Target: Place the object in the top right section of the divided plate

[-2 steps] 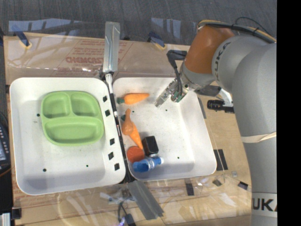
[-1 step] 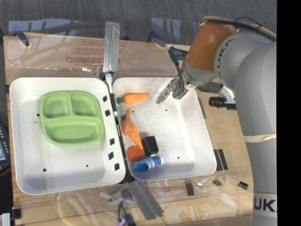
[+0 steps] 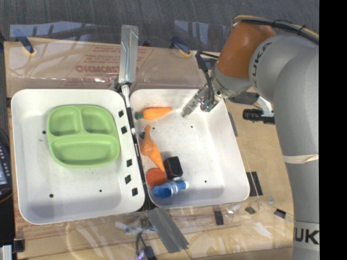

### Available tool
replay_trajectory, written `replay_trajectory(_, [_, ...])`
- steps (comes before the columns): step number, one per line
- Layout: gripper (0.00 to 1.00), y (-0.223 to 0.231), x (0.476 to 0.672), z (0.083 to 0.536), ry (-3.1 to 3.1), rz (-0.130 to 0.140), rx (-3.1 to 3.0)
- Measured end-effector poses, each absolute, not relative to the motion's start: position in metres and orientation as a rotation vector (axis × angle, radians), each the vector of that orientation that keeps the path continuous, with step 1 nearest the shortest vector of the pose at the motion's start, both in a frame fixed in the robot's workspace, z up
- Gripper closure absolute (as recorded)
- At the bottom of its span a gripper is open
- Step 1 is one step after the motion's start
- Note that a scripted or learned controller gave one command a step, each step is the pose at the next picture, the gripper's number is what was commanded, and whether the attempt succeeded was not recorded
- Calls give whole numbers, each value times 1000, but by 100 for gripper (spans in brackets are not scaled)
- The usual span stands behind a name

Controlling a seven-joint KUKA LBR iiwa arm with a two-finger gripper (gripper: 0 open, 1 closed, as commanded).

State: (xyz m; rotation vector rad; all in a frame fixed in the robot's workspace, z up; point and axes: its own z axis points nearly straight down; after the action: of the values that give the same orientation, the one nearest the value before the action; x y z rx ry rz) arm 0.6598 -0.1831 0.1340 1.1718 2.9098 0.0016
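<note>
Cardboard-topped bench (image 3: 65, 64) bears two white bins (image 3: 32, 199); hand (image 3: 198, 104) hangs over the right, grip perhaps unreadable.

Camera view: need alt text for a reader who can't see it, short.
A grey arm's gripper hovers over the right bin, near a toy carrot. That bin also holds a second carrot, a black block, an orange piece and a blue bottle. The left bin holds a green divided plate.
</note>
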Motion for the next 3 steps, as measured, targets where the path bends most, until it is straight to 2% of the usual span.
replay_trajectory(3, [100,-182,663,167,2904,5,1150])
